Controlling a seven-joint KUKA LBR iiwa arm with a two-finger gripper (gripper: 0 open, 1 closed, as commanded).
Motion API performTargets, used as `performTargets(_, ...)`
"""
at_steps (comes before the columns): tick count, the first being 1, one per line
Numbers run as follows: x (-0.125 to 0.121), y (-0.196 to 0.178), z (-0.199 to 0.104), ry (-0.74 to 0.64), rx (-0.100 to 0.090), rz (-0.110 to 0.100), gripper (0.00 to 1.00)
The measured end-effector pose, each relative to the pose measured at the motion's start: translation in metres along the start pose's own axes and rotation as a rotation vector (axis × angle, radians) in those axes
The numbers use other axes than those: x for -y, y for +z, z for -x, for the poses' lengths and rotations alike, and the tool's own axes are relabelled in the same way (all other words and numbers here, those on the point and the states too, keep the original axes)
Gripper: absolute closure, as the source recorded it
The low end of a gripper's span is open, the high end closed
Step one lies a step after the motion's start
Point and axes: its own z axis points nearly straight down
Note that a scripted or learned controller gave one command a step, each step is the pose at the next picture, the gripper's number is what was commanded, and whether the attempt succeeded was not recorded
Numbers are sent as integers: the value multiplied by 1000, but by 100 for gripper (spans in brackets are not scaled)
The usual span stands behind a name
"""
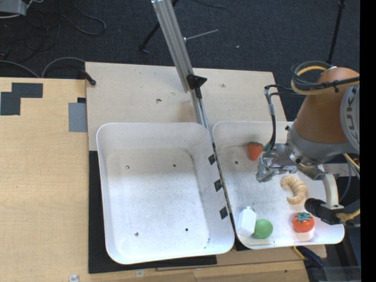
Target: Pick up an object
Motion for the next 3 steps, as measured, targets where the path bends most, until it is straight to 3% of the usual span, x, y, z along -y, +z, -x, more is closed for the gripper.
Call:
performTargets(2, -25, -15, -93, 1, 3, 2, 100)
performTargets(3, -22, -9, -145, 1, 1, -1, 100)
